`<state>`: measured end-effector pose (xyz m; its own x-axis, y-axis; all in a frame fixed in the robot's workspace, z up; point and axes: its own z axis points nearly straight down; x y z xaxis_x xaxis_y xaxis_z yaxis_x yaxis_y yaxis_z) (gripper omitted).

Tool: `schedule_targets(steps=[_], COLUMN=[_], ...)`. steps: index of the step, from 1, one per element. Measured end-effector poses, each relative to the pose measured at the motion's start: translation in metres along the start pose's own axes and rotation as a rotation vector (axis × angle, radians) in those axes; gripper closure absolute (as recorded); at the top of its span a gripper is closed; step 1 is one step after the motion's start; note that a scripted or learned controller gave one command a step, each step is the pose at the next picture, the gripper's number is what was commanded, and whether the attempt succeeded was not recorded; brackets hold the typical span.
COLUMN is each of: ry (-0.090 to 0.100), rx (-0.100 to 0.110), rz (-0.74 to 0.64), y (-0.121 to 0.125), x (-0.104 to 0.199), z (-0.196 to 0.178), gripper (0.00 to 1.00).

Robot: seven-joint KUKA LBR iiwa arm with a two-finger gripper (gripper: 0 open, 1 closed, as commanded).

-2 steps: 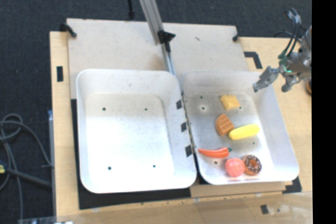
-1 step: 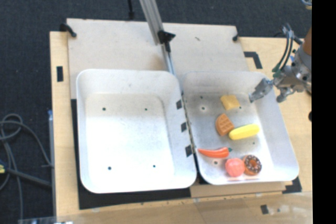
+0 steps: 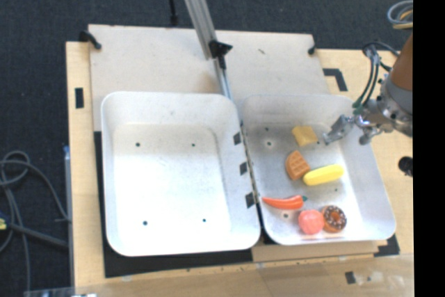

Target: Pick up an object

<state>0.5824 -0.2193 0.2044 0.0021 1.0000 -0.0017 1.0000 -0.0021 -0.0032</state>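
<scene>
Yellow block [image 3: 304,135] ungrasped in right bin [image 3: 372,184] (nearest gripper [image 3: 338,130]); jaws' state impossible to tell; pick remaining.

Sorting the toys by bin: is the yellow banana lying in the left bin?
No, the yellow banana lies in the right bin, beside the waffle.

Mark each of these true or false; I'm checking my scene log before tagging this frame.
1. All the toy items lie in the right bin. True.
2. The orange carrot lies in the left bin. False: it lies in the right bin, near the divider.
3. The gripper holds the yellow block. False: the block lies beside it on the bin floor.
4. The donut lies next to the pink ball. True.
</scene>
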Motion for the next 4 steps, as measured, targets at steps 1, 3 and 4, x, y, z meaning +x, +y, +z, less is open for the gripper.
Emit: schedule_targets(steps=[1,3,4], ry=[0.001,-0.002,-0.001], rx=[0.0,-0.011,-0.003], rz=[0.002,-0.005,-0.003], y=[-0.002,0.008,0.009], x=[0.009,0.0,-0.001], z=[0.049,-0.026,-0.007], gripper=[0.0,1.0,1.0])
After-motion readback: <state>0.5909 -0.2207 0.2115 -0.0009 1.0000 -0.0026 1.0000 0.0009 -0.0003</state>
